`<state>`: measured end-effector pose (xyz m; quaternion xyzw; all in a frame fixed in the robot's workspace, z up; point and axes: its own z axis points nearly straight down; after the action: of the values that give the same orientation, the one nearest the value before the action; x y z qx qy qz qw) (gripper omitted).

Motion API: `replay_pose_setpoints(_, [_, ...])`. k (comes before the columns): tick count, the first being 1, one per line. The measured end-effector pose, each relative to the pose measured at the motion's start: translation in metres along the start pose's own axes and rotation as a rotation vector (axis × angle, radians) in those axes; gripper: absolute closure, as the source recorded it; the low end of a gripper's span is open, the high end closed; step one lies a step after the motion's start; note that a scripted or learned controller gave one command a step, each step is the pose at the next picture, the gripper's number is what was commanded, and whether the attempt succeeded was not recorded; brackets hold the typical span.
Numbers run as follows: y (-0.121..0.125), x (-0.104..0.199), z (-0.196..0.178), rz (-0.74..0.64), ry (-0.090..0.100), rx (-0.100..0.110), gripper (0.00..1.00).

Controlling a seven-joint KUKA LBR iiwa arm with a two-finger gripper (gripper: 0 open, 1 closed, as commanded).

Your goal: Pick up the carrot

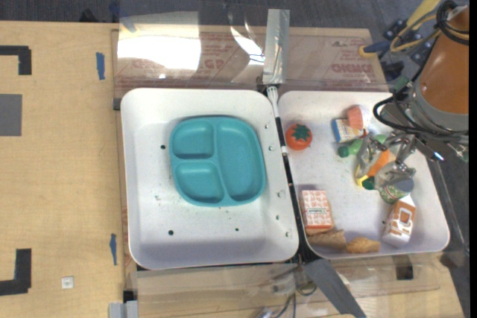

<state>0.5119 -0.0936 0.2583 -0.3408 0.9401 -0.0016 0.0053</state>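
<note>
The carrot (380, 159), a small orange piece with a green top, lies in the right bin (432, 238) near its right side. My gripper (382, 156) hangs low over it, coming in from the right under the grey and orange arm. Its thin metal fingers (364, 153) stand apart on either side of the carrot, so the gripper is open around it. I cannot tell whether the fingers touch the carrot. The wrist hides part of the bin's right edge.
Crowded round the carrot are a green item (346, 150), a yellow piece (367, 182), a green can (392, 194) and a blue and orange box (348, 125). A red tomato (298, 136), pink box (316, 209), white carton (400, 222) and bread pieces (363, 244) lie farther off. The left bin (141, 123) holds a teal divided plate (218, 160).
</note>
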Motion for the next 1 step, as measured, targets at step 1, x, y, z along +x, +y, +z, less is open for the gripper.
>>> replay_pose_setpoints(1, [0.0097,0.0108,0.0181,-0.413,0.004,-0.008,1.0])
